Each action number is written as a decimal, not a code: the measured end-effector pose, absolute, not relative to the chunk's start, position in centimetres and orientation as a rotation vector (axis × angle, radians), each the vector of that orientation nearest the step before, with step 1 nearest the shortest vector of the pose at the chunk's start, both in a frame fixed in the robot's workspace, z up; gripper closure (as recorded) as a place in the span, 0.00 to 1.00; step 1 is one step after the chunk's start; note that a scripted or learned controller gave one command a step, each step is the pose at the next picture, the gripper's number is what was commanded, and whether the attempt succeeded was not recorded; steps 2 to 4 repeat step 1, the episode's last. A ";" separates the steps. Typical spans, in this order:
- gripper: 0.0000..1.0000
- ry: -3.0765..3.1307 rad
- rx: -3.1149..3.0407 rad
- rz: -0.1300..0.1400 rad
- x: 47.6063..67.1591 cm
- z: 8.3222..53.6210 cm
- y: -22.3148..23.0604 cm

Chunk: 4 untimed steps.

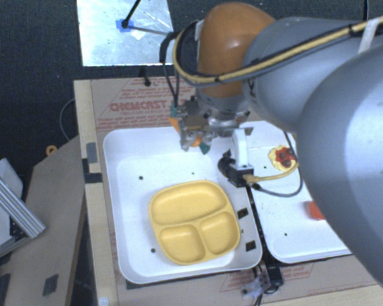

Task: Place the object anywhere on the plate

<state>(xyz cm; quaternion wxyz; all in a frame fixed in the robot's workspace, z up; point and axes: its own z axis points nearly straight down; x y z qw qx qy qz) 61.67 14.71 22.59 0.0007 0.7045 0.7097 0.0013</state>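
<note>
Camera view: your gripper (194,141) hangs over the left bin (125,187), beyond the yellow plate (193,221); something small and orange-green (204,145) sits at its tip, but whether it is gripped cannot be told. Judge it light and rigid; pinch across its middle.
</note>
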 end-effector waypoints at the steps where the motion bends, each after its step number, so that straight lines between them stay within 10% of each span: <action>1: 0.00 2.228 2.213 0.002 61.6 22.6 14.7; 4: 0.00 2.228 2.213 0.002 61.6 22.6 14.7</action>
